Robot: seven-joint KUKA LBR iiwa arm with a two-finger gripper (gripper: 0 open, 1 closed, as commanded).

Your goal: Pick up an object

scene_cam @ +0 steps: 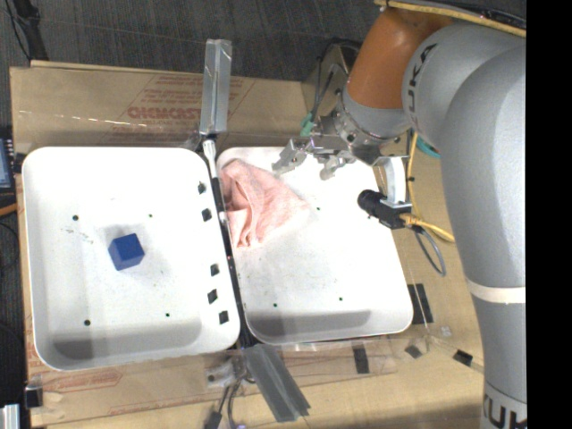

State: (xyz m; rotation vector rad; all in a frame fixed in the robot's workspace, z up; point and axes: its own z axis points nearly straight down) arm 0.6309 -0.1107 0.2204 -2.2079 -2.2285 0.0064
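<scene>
A crumpled pink cloth point(255, 200) lies in the right bin point(357, 280), against its left wall near the back. A small blue cube point(126, 250) sits in the left bin point(54, 320), left of its middle. My gripper point(309, 160) hovers over the back of the right bin, just right of the cloth's upper edge. Its two fingers point(288, 157) are spread apart, with nothing between them.
A metal post point(214, 88) rises at the back between the two bins. Black clips point(214, 271) line the divider. The grey arm with its orange band point(389, 56) fills the upper right. Cables point(420, 226) hang beside the right bin's right edge.
</scene>
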